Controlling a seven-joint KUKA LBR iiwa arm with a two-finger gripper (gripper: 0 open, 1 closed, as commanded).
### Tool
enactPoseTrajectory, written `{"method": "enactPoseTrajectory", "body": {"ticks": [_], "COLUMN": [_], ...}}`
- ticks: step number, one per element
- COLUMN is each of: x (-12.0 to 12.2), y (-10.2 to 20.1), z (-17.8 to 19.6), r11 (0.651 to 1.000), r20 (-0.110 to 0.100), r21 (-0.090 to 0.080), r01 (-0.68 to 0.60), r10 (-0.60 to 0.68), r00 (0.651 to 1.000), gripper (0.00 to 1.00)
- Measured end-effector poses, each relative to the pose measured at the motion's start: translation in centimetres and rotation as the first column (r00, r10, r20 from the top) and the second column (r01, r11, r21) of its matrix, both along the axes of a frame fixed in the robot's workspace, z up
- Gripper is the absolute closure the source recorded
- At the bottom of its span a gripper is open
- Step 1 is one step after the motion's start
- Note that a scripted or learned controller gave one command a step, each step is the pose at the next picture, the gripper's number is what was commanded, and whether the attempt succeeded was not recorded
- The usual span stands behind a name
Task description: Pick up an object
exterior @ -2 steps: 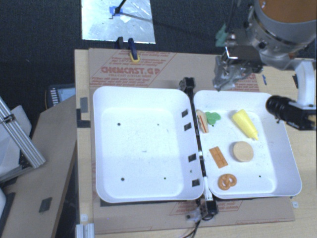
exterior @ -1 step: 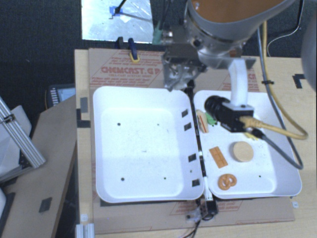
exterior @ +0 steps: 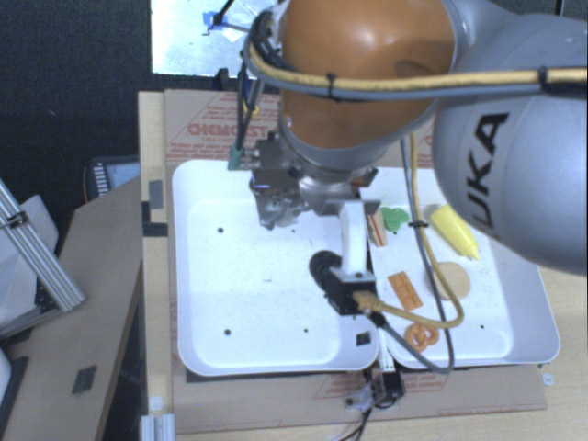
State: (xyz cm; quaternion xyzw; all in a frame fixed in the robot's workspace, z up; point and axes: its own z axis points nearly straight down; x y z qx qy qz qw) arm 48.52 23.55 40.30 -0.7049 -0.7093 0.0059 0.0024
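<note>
Slanted overhead view of a worktop (exterior: 156, 283) with two white bins. A grey arm (exterior: 514, 163) holds its end effector (exterior: 274, 205) low over the top of the left bin (exterior: 230, 283), mid-frame; released or clenched cannot be told. The pickable things lie loose in the right bin (exterior: 505, 310), right of centre: green piece (exterior: 395, 217), yellow piece (exterior: 455, 230), tan disc (exterior: 450, 278), orange block (exterior: 404, 290). They look scattered for grasp attempts, and the end effector sits apart from all of them.
</note>
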Motion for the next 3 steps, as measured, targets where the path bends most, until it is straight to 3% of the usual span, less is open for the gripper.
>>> {"method": "enactPoseTrajectory", "body": {"ticks": [1,2,3], "x": [3.7,4.0,13.4], "y": [-1.1,-0.8,-0.2], "z": [-29.0,-27.0,-20.2], "r11": [1.0,1.0,1.0], "r20": [-0.002,0.01,0.027], "r21": [-0.001,0.006,0.009], "r01": [0.007,0.006,0.004], "r10": [-0.007,-0.006,-0.004], "r00": [1.0,1.0,1.0], "gripper": [1.0,1.0,1.0]}}
